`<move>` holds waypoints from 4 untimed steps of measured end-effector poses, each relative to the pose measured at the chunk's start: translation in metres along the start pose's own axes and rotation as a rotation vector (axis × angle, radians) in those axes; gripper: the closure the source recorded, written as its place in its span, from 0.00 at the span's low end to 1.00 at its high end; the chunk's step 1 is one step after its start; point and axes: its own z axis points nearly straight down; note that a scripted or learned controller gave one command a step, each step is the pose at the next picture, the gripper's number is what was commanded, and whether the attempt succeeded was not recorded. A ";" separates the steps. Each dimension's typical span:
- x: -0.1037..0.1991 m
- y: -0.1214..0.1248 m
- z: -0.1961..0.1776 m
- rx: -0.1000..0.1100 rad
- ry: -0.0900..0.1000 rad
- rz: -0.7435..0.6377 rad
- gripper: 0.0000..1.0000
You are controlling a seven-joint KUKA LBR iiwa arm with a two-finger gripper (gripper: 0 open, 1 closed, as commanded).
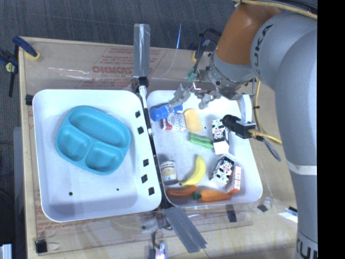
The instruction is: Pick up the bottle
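The bottle [168, 117] lies on its side in the far left corner of the right bin [253, 169]. It has a blue cap pointing left and a red and white label. My gripper [192, 97] hangs just above and to the right of it, near the bin's far wall. Its fingers are spread open with nothing between them. The left fingertip [178, 99] is close over the bottle's body.
Also in the right bin are a yellow piece [193, 120], a green bit [200, 140], two black-and-white cartons [218, 129] [225, 170], a banana [197, 171], a small can [168, 172] and a carrot [214, 196]. A blue divided plate [94, 139] sits in the left bin [48, 198].
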 end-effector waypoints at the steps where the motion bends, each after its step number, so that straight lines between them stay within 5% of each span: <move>1: 0.000 0.000 0.000 0.000 0.000 0.000 0.00; 2: 0.011 0.029 0.114 -0.007 -0.001 0.111 0.00; 3: 0.011 0.028 0.109 0.002 0.000 0.108 1.00; 4: 0.011 0.028 0.109 0.002 0.000 0.108 0.00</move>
